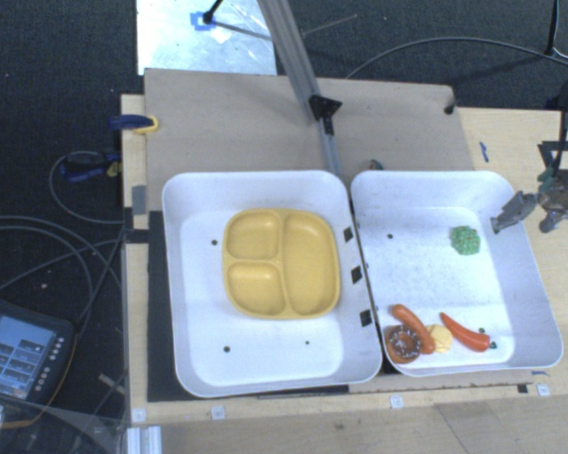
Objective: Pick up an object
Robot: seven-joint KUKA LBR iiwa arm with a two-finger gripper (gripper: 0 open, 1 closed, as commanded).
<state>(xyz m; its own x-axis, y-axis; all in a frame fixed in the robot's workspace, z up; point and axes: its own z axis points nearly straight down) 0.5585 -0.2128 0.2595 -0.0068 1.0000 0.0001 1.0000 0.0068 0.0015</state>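
We note gripper (pixel 528 211) at right bin (pixel 426 263) edge, jaws spread w/ nothing between, green broccoli (pixel 466 240) just beside it on bin floor; we advise centring over it before descent & closing.

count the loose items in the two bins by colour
yellow: 2, divided plate, small piece
green: 1, broccoli
orange-red: 2, sausage, pepper
brown: 1, doughnut
total: 6
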